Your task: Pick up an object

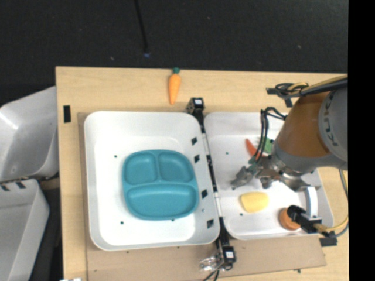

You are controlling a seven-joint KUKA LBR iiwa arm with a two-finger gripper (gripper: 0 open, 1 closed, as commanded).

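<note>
1. Bins sit side by side on the wooden counter [70, 168]: the left bin [99, 215] carries a teal divided plate [159, 184] lying flat near its middle, and the right bin [234, 133] carries the small objects.
2. Yellow rounded object [254, 202] lies on the right bin's floor toward its near edge, just below the fingers and apart from them.
3. A round orange-brown piece [287, 218] rests further right in the same bin, beside a black-and-white fitting on the arm's cabling.
4. A slim red item [252, 146] pokes out beside the arm's wrist, partly hidden by it and by a green cable; what it is cannot be told.
5. A toy carrot [174, 87] lies on the counter beyond the bins, well apart from everything in them.
6. The arm [310, 130] reaches in from the right over the right bin, its orange band above the grey wrist, the tool angled down and to the left.
7. The fingers [249, 176] are slightly parted and point down-left, close above the bin floor; nothing is seen between them, and they touch none of the objects.
</note>
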